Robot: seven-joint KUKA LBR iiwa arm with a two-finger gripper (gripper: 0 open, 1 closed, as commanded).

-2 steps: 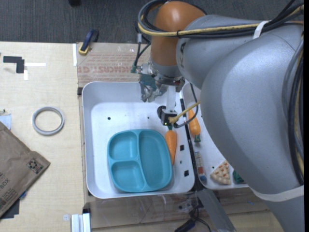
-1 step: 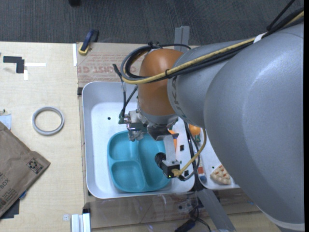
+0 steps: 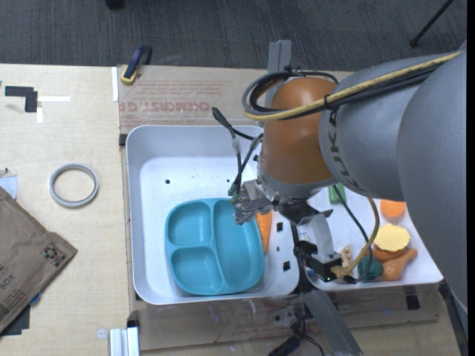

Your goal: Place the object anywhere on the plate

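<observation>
Hand point(image 3: 249, 212) hidden under the wrist, grip unreadable, beside a carrot-like orange piece point(image 3: 263, 228); best release squarely over the blue divided plate point(image 3: 211, 247).

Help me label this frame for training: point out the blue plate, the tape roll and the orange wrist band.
blue plate point(image 3: 194, 254): camera view, lower left compartment.
tape roll point(image 3: 59, 193): camera view, left rim of the ring.
orange wrist band point(image 3: 297, 136): camera view, its rounded top.
</observation>
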